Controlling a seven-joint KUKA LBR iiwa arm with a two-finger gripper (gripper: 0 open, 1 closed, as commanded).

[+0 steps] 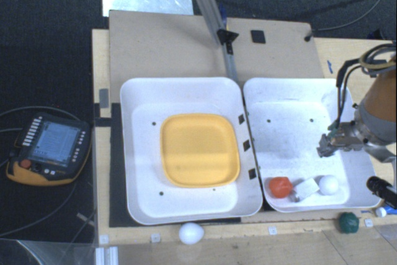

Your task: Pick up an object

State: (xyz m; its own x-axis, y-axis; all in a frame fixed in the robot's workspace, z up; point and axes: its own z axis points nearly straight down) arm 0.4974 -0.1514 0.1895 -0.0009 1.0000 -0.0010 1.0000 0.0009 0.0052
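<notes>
The gripper (327, 147) was seen over the right bin (291, 108), near its right wall. The objects lay nearer and slightly left of it: a white ball (328, 184), a white block (305, 188), a red ball (280, 187). Whether the pincer was apart could not be told. The arm reached in from the right, wrist possibly tilted downward.

Tan counter (273, 62) at frame centre, bearing two white bins: left bin (139, 195), right bin (298, 99). On its lower edge lie a white egg-shaped object (191, 233) and a green ball (348, 223).
</notes>
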